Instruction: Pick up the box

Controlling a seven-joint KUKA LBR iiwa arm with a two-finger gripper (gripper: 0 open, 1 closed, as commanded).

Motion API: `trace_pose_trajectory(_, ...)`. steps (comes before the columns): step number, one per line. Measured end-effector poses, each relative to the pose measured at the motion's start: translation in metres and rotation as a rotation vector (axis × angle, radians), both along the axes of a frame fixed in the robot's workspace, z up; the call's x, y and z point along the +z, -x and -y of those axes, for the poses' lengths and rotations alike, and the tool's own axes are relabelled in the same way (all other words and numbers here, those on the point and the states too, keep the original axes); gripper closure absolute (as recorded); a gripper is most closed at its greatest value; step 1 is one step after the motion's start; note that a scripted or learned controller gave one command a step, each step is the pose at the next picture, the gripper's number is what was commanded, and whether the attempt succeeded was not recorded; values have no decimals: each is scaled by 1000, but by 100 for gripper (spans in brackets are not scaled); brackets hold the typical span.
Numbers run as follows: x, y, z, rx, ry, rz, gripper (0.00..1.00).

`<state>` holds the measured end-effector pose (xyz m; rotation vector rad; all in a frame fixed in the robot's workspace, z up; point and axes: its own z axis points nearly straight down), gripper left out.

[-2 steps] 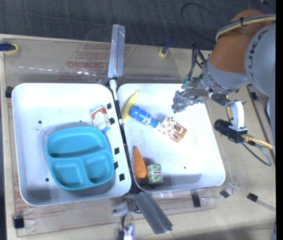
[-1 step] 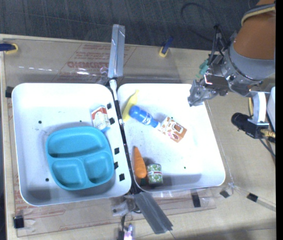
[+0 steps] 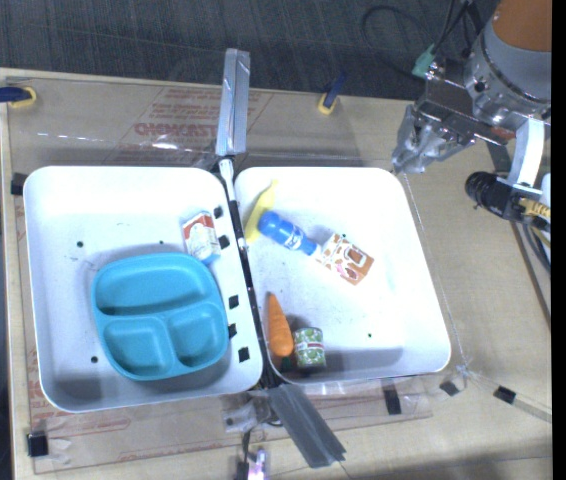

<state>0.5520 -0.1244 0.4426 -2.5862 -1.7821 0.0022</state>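
A small orange-and-white patterned box point(image 3: 345, 258) lies flat near the middle of the right bin point(image 3: 418, 268). A smaller red-and-white carton point(image 3: 199, 236) stands in the left bin point(image 3: 48, 268), against the dividing wall. My gripper point(image 3: 418, 154) hangs above the right bin's far right corner, outside its rim. It is well up and to the right of the patterned box. Its fingers are open with nothing between them.
A blue bottle point(image 3: 285, 232) lies just left of the patterned box, on a yellow banana point(image 3: 259, 208). A carrot point(image 3: 278, 326) and a green can point(image 3: 308, 347) sit at the right bin's near edge. A blue divided tray point(image 3: 159, 313) takes up much of the left bin.
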Motion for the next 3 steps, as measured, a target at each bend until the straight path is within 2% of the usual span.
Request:
trace_pose_trajectory(1,-1,75,24,-297,0,-3,100)
trace_pose_trajectory(2,9,74,23,-285,1,-7,100)
trace_pose_trajectory(3,-1,31,-62,-410,2,-2,100)
